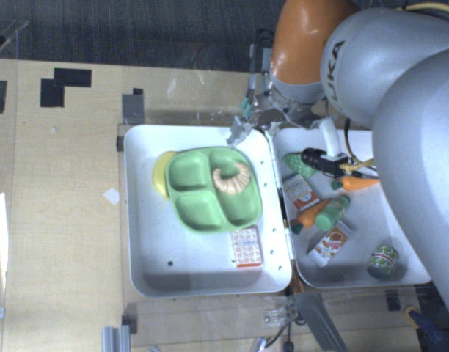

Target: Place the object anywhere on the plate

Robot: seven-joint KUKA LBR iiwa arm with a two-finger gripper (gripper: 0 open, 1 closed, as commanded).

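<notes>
The task looks close to done: a tan curled object (232, 177) lies in the upper right compartment of the green plate (202, 211), while the hand (239, 130) hovers just above the plate's far edge, its grip state impossible to tell.

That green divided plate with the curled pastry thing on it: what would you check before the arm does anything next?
1. Tan curled pastry-like object lies inside the green divided plastic plate: ok.
2. Plate sits flat in the left white bin: ok.
3. Pincer is off the object, at the bin's far rim: ok.
4. Pincer open or shut: cannot tell.
5. Small red-and-white card beside the plate is out of the way: ok.
</notes>
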